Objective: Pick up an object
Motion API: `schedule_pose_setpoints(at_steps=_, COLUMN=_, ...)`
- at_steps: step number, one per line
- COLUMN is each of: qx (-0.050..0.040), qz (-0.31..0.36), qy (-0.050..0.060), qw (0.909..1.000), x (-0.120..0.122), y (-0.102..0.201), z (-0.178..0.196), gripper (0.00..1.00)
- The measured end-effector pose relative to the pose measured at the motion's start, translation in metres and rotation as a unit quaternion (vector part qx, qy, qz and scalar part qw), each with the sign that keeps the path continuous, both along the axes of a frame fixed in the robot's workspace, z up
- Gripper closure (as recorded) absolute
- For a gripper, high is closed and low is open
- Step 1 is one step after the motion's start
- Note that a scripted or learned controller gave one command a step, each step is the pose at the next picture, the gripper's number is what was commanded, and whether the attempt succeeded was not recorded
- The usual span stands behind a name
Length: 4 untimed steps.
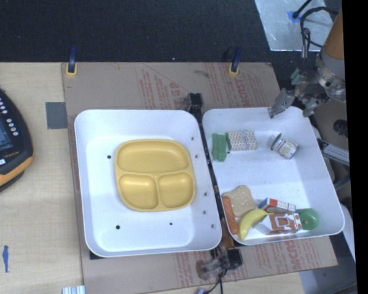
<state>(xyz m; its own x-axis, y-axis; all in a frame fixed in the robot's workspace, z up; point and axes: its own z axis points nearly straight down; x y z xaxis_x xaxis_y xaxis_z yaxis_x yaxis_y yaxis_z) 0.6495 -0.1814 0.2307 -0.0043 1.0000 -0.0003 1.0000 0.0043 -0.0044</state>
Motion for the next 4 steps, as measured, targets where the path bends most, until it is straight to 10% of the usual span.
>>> schedule_pose_setpoints(at_steps=1, qx=-0.0004, qz=0.000, qy=-0.003, qw=1.0000, x=0.008, y=0.042, z=-0.134, gripper=0.00)
schedule_pose_setpoints(at_steps=2, qx=-0.0001, qz=0.001, qy=0.001, qw=1.0000, x=0.007, y=0.073, z=-0.138, gripper=0.00)
schedule_pose_setpoints(at_steps=3, qx=0.0000, qz=0.002, qy=0.002, qw=1.0000, x=0.006, y=0.072, z=-0.128, gripper=1.00)
schedule_pose_setpoints(at_steps=4, qx=0.0007, qz=0.000, qy=-0.001, qw=1.0000, x=-0.046, y=0.124, z=-0.037, gripper=1.00)
